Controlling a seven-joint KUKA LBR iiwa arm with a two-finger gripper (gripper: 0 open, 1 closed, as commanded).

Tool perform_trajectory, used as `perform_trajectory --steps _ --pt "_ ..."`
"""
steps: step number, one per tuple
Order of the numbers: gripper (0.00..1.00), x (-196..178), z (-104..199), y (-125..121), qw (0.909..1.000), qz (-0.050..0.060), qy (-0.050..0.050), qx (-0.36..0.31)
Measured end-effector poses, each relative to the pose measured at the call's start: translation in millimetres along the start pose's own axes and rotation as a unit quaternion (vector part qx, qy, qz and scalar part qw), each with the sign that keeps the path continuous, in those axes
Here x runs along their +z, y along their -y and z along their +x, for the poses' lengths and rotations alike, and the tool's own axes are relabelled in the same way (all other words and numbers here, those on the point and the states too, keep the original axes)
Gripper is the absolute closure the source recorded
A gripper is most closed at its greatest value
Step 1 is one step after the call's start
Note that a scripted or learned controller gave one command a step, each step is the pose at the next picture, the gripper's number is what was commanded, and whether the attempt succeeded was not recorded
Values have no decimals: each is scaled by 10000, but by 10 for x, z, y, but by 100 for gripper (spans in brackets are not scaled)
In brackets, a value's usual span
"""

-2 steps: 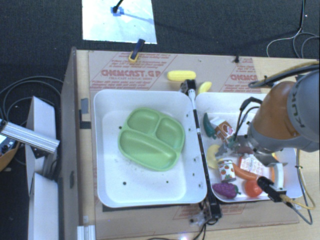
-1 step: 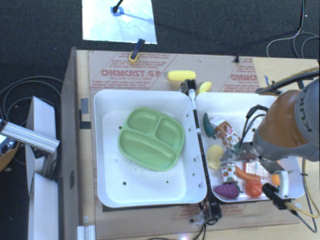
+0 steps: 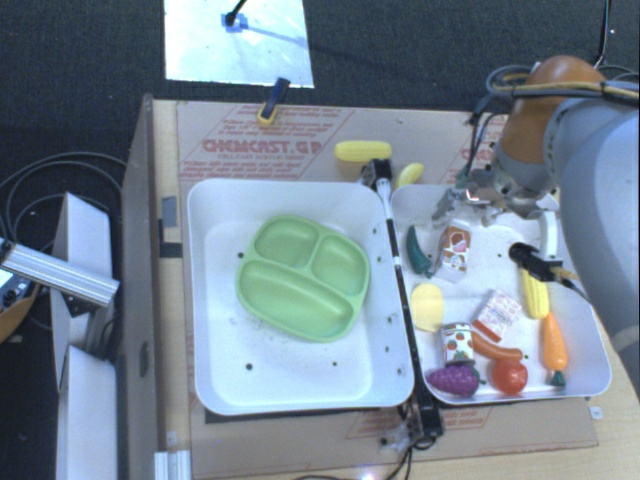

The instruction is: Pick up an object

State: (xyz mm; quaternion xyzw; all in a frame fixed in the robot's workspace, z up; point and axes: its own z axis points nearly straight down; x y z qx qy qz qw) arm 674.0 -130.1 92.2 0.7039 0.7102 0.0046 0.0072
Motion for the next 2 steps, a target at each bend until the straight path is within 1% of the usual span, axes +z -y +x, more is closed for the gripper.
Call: perform_trajectory --steps 1,2 --pt "0 77 80 287 10000 85 -20 39" --pt "100 -57 73 251 10000 38 -3 8"
